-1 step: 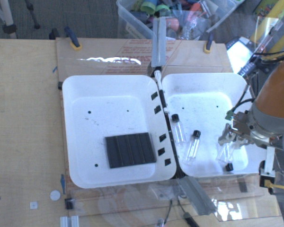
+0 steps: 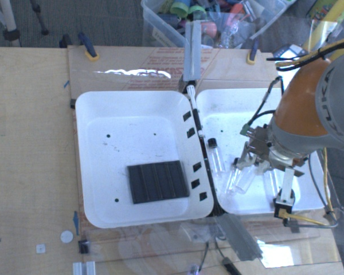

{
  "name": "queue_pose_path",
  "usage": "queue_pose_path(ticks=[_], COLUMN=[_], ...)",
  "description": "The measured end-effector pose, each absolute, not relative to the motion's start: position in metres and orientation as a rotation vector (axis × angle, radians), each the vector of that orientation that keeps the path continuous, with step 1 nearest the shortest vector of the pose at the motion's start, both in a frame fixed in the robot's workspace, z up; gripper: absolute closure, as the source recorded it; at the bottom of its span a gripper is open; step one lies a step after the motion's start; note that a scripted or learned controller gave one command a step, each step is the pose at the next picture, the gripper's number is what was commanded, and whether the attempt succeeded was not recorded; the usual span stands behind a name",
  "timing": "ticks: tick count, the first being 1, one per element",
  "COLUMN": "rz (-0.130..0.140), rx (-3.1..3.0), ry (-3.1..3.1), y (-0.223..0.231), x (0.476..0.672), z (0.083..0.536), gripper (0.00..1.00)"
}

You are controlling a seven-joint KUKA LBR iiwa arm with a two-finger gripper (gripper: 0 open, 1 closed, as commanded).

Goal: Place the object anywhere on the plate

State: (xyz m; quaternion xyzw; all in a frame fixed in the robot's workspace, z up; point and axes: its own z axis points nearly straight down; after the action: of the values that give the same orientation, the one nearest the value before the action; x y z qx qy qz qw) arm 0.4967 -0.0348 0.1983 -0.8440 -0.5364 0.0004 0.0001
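Plate [image 2: 158, 181]: dark grey, rectangular, ribbed with lengthwise grooves. Lies flat in left bin [image 2: 103, 125], lower middle, slightly skewed to the bin edges. Object: clear plastic tube/vial [image 2: 215, 157] with black cap, lying on its side in right bin [image 2: 229, 110], just beside the divider, cap pointing to the far side.
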Motion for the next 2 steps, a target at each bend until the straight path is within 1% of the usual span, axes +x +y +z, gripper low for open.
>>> queue_pose_path(ticks=[1, 2], rz=[0.0, 0.004], rx=[-2.518, -2.793], ry=[-1.879, -1.437], y=[0.033, 0.101], x=[0.522, 0.5], z=[0.184, 0.232], gripper=[1.0, 1.0])
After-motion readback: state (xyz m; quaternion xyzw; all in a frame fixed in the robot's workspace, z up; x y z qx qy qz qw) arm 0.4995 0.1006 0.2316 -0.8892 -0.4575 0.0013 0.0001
